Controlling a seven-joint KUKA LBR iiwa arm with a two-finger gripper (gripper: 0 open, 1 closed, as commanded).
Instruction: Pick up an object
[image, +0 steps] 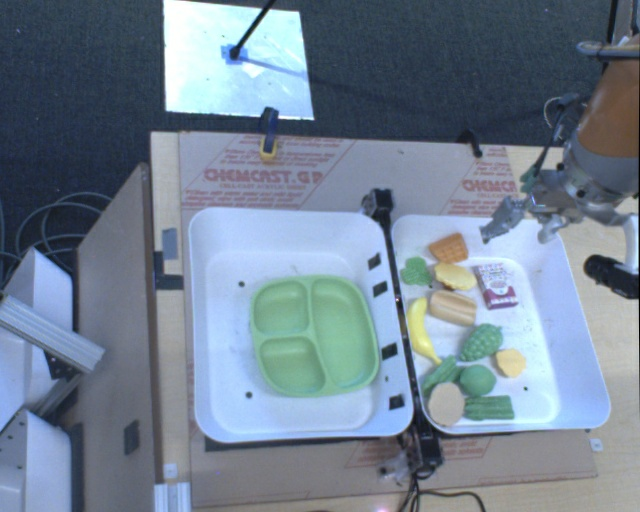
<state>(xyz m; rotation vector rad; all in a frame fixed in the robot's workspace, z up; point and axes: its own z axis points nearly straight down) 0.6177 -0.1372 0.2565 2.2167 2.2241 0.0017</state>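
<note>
white plastic bins sit side by side on the bench. the left bin holds a green divided tray. the right bin holds all the toy food: a waffle-like orange piece, a yellow piece, a small red and white carton, a tan bread roll, a banana, a bumpy green piece, a green ball, a round tan disc and a flat green piece.

the gripper hovers above the far edge of the right bin, near the waffle and the carton but apart from both. its two fingers look spread, one toward the bin's middle and one toward the outer side, with nothing between them.

as i judge it, the pick is not yet made: every object lies in the bin, none is lifted. what is left is the whole grasp: descend over a chosen piece, close, and raise it. the carton and the waffle lie closest.
</note>
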